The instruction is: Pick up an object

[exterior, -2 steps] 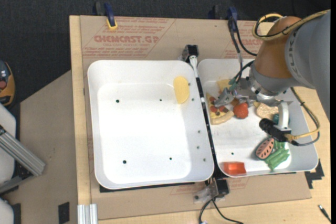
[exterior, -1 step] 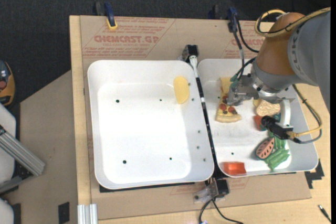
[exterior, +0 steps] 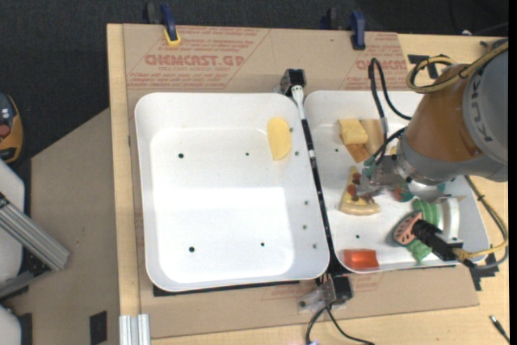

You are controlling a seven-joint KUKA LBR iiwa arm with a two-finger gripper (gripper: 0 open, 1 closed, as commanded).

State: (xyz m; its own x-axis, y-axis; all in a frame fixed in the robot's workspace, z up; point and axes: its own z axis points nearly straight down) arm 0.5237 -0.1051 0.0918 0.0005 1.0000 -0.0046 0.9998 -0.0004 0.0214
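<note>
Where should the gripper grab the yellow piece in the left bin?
Grip the yellow piece across its narrow width at the middle, coming straight down from above. It lies flat and long, running away from the camera, close to the left bin's right wall, so a side approach looks cramped.

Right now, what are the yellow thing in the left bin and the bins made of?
The yellow thing looks like smooth matte plastic or foam, perhaps toy food; its even color and rounded edges suggest that. The bins look like thin glossy white plastic, with rounded molded rims.
</note>
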